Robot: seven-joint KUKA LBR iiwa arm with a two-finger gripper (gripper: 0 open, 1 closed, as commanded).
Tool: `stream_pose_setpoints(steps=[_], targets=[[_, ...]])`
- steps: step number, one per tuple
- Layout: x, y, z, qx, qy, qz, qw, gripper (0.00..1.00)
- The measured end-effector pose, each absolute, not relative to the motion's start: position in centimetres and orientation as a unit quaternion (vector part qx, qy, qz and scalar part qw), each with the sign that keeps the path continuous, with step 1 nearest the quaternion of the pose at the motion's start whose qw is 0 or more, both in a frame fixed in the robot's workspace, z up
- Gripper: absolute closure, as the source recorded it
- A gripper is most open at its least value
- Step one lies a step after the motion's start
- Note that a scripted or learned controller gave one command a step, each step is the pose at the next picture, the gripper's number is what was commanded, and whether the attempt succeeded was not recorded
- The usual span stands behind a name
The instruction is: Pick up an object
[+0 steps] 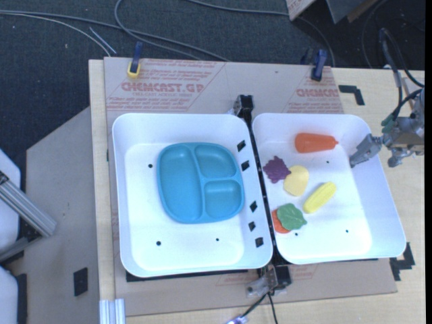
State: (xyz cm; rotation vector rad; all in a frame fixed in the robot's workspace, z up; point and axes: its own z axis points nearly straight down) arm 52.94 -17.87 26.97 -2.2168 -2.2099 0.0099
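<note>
Our tool (368,150) hangs at the right bin's (378,245) far edge; we cannot tell its state. The orange carrot (315,142) lies just to its left. We should center above it, then descend straight, avoiding the bin wall.

The grey metal two-finger gripper (379,151) comes in low from the right edge of the view, pointing left. One grey finger (361,150) slants down to the left, a second sits just behind it. Cables trail up above the wrist.
</note>
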Motion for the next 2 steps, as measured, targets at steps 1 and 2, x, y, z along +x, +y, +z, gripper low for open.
stream_pose_setpoints(steps=[1,2], targets=[[53.2,-17.8,27.6,-0.707,-0.707,0.0000,0.000,0.00],[53.1,-18.0,23.4,-0.707,-0.707,0.0010,0.003,0.00]])
